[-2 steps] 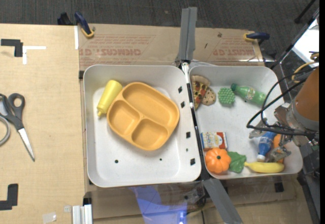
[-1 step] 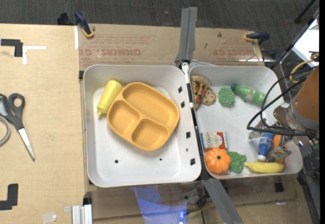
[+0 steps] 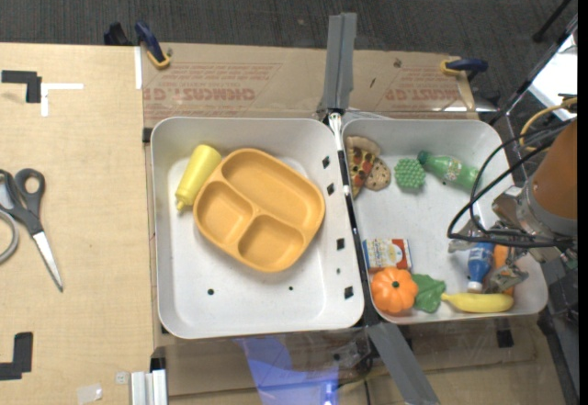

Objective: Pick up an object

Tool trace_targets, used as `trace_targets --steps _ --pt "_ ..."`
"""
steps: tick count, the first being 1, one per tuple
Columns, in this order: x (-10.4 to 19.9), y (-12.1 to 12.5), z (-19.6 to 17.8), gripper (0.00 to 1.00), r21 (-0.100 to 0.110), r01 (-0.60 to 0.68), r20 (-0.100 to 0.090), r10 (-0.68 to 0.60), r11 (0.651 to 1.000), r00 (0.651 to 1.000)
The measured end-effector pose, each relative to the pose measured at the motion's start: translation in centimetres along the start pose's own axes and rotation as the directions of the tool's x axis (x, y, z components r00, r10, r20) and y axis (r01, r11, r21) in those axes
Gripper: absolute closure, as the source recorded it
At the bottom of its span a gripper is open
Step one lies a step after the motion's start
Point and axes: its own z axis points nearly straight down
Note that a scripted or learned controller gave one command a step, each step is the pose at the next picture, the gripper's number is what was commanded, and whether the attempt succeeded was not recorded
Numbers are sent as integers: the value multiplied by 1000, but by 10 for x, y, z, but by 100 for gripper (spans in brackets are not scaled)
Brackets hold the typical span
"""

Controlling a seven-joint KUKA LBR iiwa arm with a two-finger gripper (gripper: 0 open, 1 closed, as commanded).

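Mirrored "CHEMICAL" lettering on cardboard (image 3: 220, 91)

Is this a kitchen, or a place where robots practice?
Probably a robot practice lab, not a kitchen. Two white bins sit on a workbench, holding toy food like a banana and a pumpkin. Cardboard is clamped behind them, and scissors lie nearby.

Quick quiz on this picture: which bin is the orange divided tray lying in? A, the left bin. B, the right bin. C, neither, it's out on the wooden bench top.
A: the orange divided tray lies inside the left bin, with a yellow bottle beside it, while the right bin holds the small toy foods such as the pumpkin and banana.
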Motion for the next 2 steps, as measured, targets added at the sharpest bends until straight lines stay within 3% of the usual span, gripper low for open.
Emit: trace_targets --steps 2 --pt "-1 1 -1 0 2 180 5 -180 984 984"
